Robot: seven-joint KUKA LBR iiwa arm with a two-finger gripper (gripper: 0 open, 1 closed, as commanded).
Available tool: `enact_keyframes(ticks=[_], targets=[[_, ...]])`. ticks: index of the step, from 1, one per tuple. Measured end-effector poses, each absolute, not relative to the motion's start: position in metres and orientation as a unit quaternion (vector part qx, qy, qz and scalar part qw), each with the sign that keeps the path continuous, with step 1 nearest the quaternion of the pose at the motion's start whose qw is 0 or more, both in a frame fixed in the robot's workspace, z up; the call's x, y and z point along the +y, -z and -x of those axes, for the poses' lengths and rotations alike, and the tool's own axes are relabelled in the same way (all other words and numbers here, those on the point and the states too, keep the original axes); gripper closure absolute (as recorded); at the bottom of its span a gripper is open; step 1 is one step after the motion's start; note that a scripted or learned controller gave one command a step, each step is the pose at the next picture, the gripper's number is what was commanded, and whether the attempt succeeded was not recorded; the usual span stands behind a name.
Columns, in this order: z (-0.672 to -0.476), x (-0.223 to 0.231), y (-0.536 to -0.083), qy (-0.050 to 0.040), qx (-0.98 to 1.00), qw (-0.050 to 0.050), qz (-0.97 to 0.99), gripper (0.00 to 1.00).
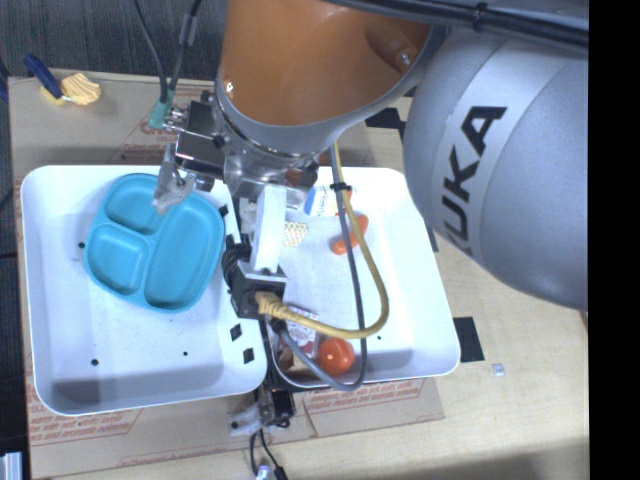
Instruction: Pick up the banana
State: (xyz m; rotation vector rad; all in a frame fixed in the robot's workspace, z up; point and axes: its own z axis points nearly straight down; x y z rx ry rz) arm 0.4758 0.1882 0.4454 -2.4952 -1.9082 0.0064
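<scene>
Tabletop point(520, 408): pale tan/beige surface, w/ brown cardboard sheets showing under the bins along front & back edges. Black tape mark on the tabletop at right, near the right bin's front corner. Dark ribbed backdrop runs along the far edge, top left.

Left bin point(60, 368): shallow, white, rounded corners, few small dark specks on floor. Holds a blue divided tray point(150, 248), three compartments, lying flat toward the bin's back-right.

Right bin point(420, 318): white, sits just beside the left one, walls touching or nearly so. Much of it covered by the arm. Visible inside: orange-red round item point(335, 353) near front wall, another orange item point(350, 230) mid-bin, small patterned/checkered bit point(295, 233) further back.

Arm point(500, 148): big grey body w/ KUKA lettering fills upper right; orange band point(310, 48) top centre. Yellow cable point(365, 288) loops down from the wrist over the right bin; black cable alongside it.

End effector point(170, 193): reaches over the back of the left bin, a translucent finger tip right above the blue tray's back edge. Can't tell how far apart the fingers are, nor if anything's in them.

Banana: can't pick it out w/ certainty; most of the right bin is hidden under the arm.

Far back left on the tabletop: small yellowish object w/ a blue piece point(70, 88), well apart from both bins. Cables hang down behind, top left.
</scene>
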Motion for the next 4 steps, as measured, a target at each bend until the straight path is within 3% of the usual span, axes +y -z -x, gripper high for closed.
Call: enact_keyframes(ticks=[1, 2, 3, 4], targets=[[-0.476, 0.116, -0.495, -0.0006, -0.607, 0.000, 0.794, 0.00], [-0.476, 0.167, -0.410, -0.0028, -0.466, 0.000, 0.885, 0.00], [-0.476, 0.217, -0.383, -0.0021, -0.342, 0.000, 0.940, 0.00], [-0.518, 0.165, -0.378, -0.0015, -0.307, -0.001, 0.952, 0.00]])
